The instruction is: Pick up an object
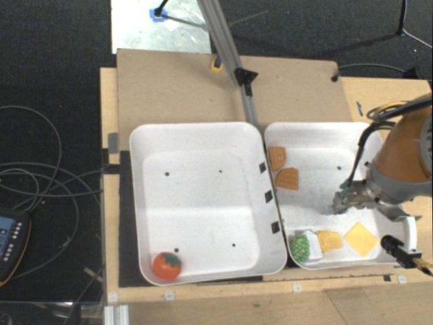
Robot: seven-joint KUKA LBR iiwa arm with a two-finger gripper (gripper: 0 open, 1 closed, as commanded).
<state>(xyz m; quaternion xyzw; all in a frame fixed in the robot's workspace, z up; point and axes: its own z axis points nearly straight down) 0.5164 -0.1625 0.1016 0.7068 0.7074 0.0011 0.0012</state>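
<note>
My gripper (343, 200) hangs low over the bare floor of the right bin (318, 137), near its middle right, below the orange wrist band. Nothing shows between its fingers. A yellow cheese slice (360, 239) lies just below and right of it. Left of that slice sit a small yellow corn piece (329, 240) and a green-and-white vegetable (300, 246) at the bin's front left corner. Two orange waffle-like pieces (277, 158) (287, 179) lie along the right bin's left wall. A red tomato (166, 266) rests in the front left corner of the left bin (196, 137).
A grey metal pole (223, 36) slants from the top of the view down to the gap between the bins. Black clips sit on the shared bin wall. Cables and a handheld device (10, 235) lie on the dark floor at left.
</note>
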